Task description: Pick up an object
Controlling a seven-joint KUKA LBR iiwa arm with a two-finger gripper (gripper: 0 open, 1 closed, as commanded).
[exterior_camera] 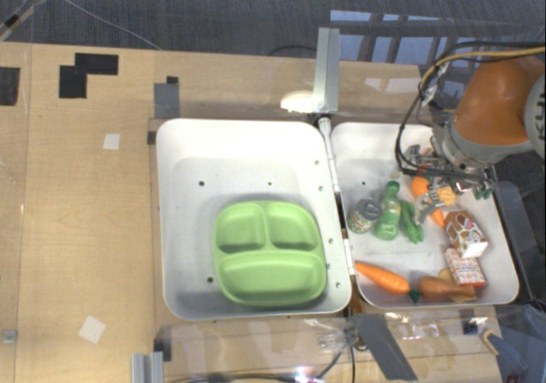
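My gripper (pixel 438 195) hangs low over the back right part of the right bin (pixel 367 147), under the orange wrist band. Small orange pieces (pixel 421 188) lie right beside and under it. Just left of it are a green bottle (pixel 389 211), a darker green vegetable (pixel 412 225) and a small grey can (pixel 365 215). A carrot (pixel 381 277) lies near the front wall. Two red-and-white cartons (pixel 465 234) (pixel 465 271) sit at the right side, with a brown-orange item (pixel 444 288) in front of them.
The left bin (pixel 183 151) holds a green divided plate (pixel 269 252) toward its front. A metal post (pixel 327 66) stands behind the wall between the bins. Cables loop around the wrist above the right bin's back edge.
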